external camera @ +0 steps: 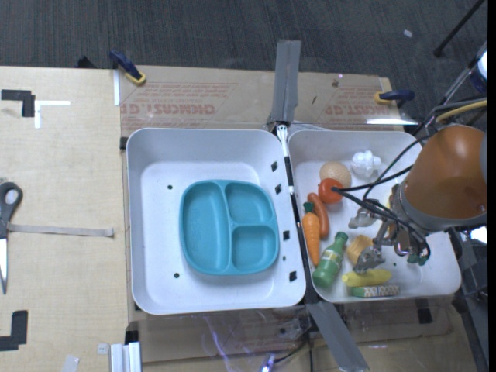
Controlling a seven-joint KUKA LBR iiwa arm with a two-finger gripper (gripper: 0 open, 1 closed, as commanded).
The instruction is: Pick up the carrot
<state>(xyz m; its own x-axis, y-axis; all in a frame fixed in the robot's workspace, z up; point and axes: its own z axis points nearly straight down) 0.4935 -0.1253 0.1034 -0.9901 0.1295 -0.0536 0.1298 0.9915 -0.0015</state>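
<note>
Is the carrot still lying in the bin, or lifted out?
Lying in the bin. The carrot rests on the right bin's floor along its left wall, beside the green bottle, apart from the gripper.

A: lab, robot test cell. Not a kitchen.
B: evidence?
A: two white bins (139, 231) clamped side by side on a plywood surface (54, 192), cardboard sheet (201, 99) under them, blue spring clamps (128, 67) at its corners.
B: more?
A: black tape marks (19, 99), scissors (6, 223) lying out, grey tape strip (287, 76) over the bin seam, loose cables (372, 180) off the arm. Dark carpet floor (232, 14). Food looks like plastic toys (329, 258).
</note>
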